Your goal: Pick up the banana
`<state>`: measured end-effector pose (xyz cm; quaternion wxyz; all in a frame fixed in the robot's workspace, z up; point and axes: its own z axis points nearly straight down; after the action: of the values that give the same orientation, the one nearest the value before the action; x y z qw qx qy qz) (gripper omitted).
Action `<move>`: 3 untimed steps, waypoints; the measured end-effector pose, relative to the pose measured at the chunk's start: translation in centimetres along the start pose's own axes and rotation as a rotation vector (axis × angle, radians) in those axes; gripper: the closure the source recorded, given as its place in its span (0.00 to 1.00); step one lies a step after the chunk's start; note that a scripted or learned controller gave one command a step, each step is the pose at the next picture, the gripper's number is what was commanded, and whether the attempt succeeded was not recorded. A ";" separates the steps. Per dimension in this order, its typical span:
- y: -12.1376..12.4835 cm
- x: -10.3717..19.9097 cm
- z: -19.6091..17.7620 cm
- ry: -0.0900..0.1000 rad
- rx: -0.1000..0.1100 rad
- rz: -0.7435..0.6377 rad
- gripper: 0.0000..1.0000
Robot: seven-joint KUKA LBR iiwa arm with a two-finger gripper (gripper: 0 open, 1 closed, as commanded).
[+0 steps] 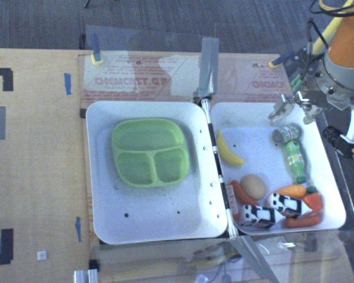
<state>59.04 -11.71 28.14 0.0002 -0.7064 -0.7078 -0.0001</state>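
Nearest the camera, along the front edge of the right bin (336,214): 2 black-and-white cow toys (258,215), an orange carrot (293,190), a red sausage-like piece (299,220), and a tan egg-shaped item (253,187) just behind. Farther back on the right side, a green bottle (294,158) lying on the bin floor, a grey lump (286,134) at its far end.

Banana (228,150): yellow, lying flat near the left wall of the right bin, apart from the other items; long axis running from far-left to near-right at a slant, slightly curved.

Left bin (100,217): 1 green divided tray (151,152), 3 compartments.

Gripper (292,108): at the far right corner of the right bin, above the grey lump, fingers spread and grasping nothing. Orange band of the arm visible at upper right.

Key relation: banana well to the left of the gripper and slightly nearer the camera, across the bin's width. Likely requirement for the coming move: travel leftward, then closure across the banana's short axis.
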 end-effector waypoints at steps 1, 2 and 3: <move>-1.0 5.2 9.7 0.001 0.003 0.246 0.00; -4.3 10.0 9.7 0.001 0.003 0.134 0.00; -6.8 15.4 9.8 0.000 0.004 0.210 0.00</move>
<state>52.22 3.68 18.39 0.0017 -0.7768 -0.6298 0.0013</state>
